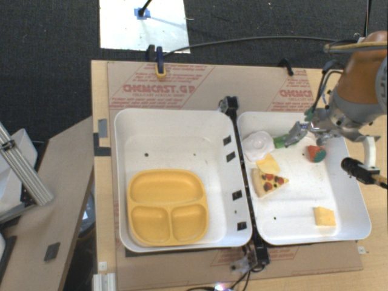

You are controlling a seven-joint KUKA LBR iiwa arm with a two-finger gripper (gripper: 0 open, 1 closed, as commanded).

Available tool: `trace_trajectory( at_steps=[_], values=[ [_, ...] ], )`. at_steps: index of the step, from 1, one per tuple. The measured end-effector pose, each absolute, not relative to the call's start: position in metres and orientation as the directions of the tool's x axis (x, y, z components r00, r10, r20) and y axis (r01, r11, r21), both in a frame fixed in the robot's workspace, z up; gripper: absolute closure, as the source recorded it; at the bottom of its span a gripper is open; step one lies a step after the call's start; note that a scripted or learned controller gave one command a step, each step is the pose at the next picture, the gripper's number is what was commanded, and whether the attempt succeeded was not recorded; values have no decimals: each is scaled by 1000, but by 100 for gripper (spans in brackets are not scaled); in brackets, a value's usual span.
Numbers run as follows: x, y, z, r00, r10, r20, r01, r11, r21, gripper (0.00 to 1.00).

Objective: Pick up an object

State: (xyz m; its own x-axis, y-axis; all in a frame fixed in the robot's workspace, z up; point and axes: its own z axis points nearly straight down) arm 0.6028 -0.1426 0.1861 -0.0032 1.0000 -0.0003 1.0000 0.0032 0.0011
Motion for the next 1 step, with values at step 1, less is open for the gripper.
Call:
trace_trajectory(
  at_steps=[1],
  values=[
    [600, -146, 143, -1, 1000, 0, 1000, 1, -1, 0]
  ],
)
